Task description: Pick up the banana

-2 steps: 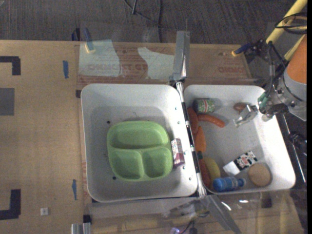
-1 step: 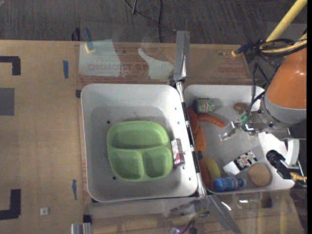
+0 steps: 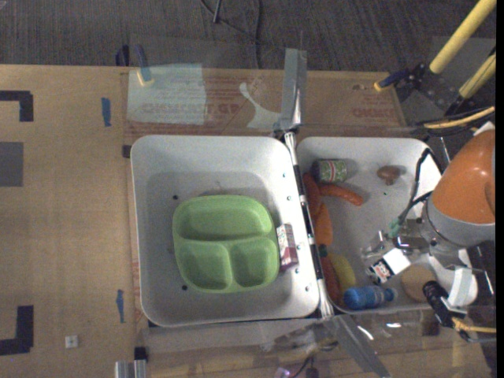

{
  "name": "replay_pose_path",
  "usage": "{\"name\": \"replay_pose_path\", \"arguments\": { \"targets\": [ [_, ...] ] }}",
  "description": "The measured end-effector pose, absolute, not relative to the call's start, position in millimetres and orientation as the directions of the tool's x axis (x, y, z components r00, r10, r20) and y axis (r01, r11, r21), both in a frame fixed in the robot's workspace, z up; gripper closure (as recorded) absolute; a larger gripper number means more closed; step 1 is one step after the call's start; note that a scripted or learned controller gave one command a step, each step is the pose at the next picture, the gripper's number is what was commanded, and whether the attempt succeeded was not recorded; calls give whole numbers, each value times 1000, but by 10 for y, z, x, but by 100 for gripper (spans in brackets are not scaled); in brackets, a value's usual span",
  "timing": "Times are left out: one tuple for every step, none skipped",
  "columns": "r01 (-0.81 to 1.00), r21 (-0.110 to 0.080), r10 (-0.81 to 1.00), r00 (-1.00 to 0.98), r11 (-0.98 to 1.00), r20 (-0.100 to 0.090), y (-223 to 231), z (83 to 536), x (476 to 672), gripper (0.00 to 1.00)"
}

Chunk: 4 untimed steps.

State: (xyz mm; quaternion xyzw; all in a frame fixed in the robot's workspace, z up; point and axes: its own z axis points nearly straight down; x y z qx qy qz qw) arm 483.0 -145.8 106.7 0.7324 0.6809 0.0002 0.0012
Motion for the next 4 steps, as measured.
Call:
{"name": "replay_pose_path", "arguments": {
  "targets": [
    [986, 0, 986, 167, -167, -1, -885, 3122, 4802, 0],
    [1000, -1, 1000, -16, 16, 0, -1513, 2483, 4792, 0],
    [995, 5, 995, -97, 97, -1, -1817, 862, 4807, 0],
    [951, 2, 951, 308, -308, -1, -1786, 856, 4798, 0]
  ]
}}
